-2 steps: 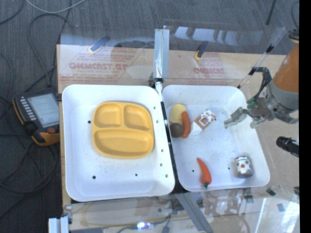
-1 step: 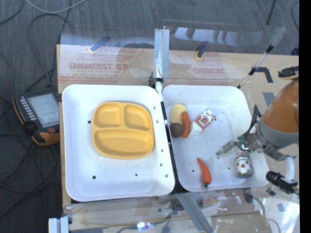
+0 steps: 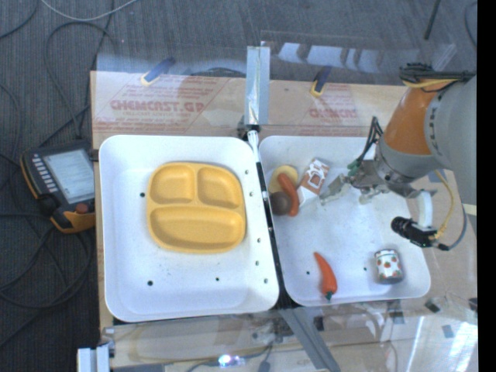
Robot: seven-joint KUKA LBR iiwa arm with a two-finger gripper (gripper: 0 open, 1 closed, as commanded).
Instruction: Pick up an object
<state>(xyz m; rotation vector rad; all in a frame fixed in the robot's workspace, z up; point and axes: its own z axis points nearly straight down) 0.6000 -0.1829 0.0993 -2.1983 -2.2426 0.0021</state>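
Note:
The right bin (image 3: 353, 231) holds several small objects. A white and orange carton (image 3: 314, 176) lies near its upper middle. Left of it sits a cluster: a pale yellow piece (image 3: 284, 173), an orange-red sausage shape (image 3: 289, 184) and a brown round item (image 3: 282, 202). An orange carrot (image 3: 325, 274) lies near the front wall, and a small patterned can (image 3: 387, 264) rests at the front right. My gripper (image 3: 335, 188) reaches in from the right, low over the bin floor, just right of the carton. Nothing shows in its grasp.
The left bin (image 3: 124, 277) carries a yellow divided plate (image 3: 196, 207). A metal divider post (image 3: 256, 91) stands behind the gap between the bins. A black cable and connector (image 3: 415, 232) hang at the right bin's right edge. A handheld pendant (image 3: 62, 180) lies far left.

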